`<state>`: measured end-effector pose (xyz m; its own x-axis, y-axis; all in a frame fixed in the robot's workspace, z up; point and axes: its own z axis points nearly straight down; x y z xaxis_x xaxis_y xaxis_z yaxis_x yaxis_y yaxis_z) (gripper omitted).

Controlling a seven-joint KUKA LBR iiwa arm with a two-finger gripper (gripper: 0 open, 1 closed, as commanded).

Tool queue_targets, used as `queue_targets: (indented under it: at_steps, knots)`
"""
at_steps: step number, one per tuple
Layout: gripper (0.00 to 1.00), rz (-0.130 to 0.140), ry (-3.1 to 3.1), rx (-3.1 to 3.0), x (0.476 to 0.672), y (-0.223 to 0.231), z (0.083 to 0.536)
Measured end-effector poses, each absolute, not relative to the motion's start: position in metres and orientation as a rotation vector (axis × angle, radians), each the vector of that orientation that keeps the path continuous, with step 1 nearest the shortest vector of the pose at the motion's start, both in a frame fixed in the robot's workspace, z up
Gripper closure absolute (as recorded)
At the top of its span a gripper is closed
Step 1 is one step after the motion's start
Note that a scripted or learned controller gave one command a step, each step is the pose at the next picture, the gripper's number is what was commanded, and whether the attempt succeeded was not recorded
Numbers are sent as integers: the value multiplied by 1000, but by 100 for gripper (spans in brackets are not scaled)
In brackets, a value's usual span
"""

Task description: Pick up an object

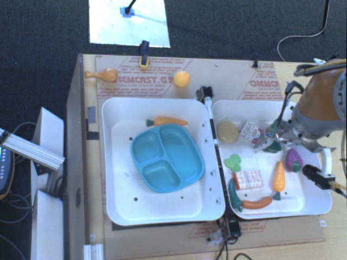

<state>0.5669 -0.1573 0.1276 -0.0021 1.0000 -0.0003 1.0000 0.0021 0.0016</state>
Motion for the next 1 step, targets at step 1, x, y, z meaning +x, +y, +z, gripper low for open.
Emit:
queue_targets:
  at_steps: [1]
  knots:
    - [0, 1, 2224, 2217, 612, -179, 84]
